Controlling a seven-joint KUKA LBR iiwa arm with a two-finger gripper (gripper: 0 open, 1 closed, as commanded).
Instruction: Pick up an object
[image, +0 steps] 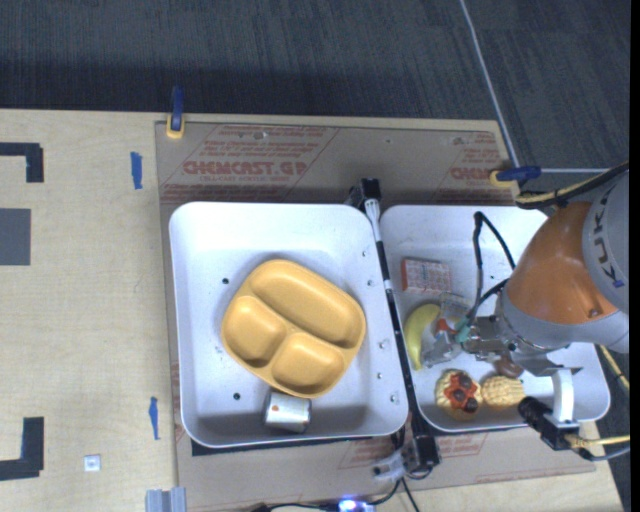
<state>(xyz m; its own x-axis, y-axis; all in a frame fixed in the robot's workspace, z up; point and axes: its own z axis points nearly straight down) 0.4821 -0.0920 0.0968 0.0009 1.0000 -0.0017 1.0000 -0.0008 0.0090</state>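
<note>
Fingers of the gripper (452, 338) are blurred against clutter, so we cannot tell whether they are spread, closed, or gripping anything. We are seeing the arm (560, 275), grey with an orange band, reaching in from the right and hanging low over the right bin (440, 222).

Under and beside the gripper, several small things are crowding the near half of that bin. A yellow banana (418, 334) is lying against the bin's left wall, just beside the gripper. A red and orange toy (458, 391) is sitting near the front edge, touching or nearly touching a tan bread roll (502, 391) on its right. A small printed packet (424, 274) is lying farther back, apart from the rest. Only the back of this bin is offering bare white floor.

We are seeing the left bin (200, 240) mostly taken up by a big yellow divided tray (292, 325), sitting at a slant. A small white and silver cup (287, 412) is lying on its side by the front wall, just below the tray. Bare floor is running along the left and back walls of that bin.
</note>
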